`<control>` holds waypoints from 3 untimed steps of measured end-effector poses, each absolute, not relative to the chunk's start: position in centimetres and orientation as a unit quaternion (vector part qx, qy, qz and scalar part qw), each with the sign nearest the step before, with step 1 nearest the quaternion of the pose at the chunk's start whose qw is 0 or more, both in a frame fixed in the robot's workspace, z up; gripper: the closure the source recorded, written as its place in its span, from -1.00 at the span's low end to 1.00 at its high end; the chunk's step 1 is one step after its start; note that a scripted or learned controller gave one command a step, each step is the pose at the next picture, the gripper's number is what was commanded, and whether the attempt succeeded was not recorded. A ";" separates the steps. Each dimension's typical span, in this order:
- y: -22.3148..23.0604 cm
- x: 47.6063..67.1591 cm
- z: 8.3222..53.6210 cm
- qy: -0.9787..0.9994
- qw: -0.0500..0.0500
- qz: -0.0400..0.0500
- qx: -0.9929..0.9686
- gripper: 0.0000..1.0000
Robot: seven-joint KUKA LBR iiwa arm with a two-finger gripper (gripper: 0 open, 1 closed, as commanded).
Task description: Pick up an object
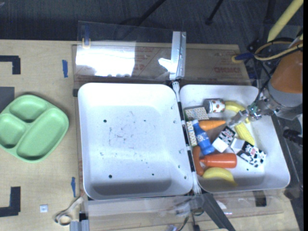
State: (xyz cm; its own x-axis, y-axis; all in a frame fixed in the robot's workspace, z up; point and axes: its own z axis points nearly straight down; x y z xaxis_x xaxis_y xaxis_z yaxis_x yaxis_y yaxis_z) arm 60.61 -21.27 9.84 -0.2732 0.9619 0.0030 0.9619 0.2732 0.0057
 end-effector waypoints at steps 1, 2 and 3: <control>-21.5 60.7 10.8 0.797 0.003 0.003 0.604 1.00; -19.3 62.2 9.1 0.799 0.006 0.002 0.602 1.00; -13.6 66.8 20.5 0.783 0.001 0.000 0.622 1.00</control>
